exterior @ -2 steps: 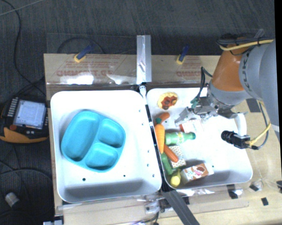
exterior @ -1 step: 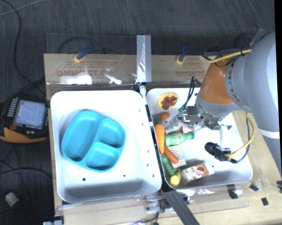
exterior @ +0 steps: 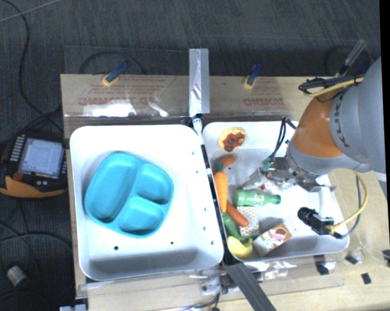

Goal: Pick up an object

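We see two white bins side by side on a brown bench (exterior: 83, 102). They look like smooth, shiny plastic with round corners. The left bin (exterior: 122, 255) holds one big blue plate (exterior: 129, 193). It is smooth, with soft round edges, and has three hollow parts.

The right bin (exterior: 262, 139) holds a pile of small toy foods. A green bottle (exterior: 256, 198) lies on its side near the middle, shiny, with a white label we cannot read. A long orange carrot (exterior: 220, 189) lies along the left wall. A shorter carrot (exterior: 235, 214) lies just below the bottle. At the top end sits a round yellow pizza (exterior: 233, 138) with red spots. At the bottom end a yellow fruit (exterior: 239, 247) touches a little box (exterior: 273, 238). The box is red and brown with a picture on it, and its words are too small to read. A white pack (exterior: 248, 215) with a dotted print lies between the bottle and the box.

The arm (exterior: 368, 125) is grey and round, with a shiny orange band (exterior: 313, 130). The gripper (exterior: 271, 173) is grey metal. It hangs over the right bin, just above the bottle. We cannot tell if the jaws are spread or pressed together, or if they touch the bottle.

Red letters run along the top of the bench, but they are too blurry to read. A box with a small screen (exterior: 34, 162) lies on the dark, fuzzy carpet (exterior: 35, 49) on the left.
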`<state>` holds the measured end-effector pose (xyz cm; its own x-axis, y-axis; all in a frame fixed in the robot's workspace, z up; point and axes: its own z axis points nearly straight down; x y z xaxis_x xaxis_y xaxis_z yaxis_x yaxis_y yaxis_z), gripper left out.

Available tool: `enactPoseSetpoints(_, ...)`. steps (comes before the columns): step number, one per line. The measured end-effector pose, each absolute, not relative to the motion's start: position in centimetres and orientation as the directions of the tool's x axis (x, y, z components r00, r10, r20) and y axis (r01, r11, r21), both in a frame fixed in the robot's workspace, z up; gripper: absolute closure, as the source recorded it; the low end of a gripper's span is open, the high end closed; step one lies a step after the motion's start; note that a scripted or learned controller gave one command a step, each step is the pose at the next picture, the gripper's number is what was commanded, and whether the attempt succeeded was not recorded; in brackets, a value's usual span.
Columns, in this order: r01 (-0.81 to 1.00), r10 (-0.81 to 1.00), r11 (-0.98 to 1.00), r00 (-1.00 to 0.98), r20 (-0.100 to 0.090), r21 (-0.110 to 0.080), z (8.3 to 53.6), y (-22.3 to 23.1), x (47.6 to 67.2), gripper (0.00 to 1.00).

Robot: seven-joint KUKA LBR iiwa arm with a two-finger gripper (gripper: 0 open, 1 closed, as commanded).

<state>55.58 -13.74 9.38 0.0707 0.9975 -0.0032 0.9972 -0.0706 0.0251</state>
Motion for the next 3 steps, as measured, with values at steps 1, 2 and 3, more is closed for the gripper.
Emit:
enactPoseSetpoints(1,0.989,0.989,-0.146,0.146,-0.008,0.028,9.4,-9.9,55.6,0.0)
enactPoseSetpoints(2,0.989,0.989,-0.148,0.148,-0.008,0.032,10.4,-10.1,55.9,1.0)
enactPoseSetpoints(3,0.989,0.989,-0.147,0.147,-0.008,0.031,10.4,-10.0,55.9,0.0)
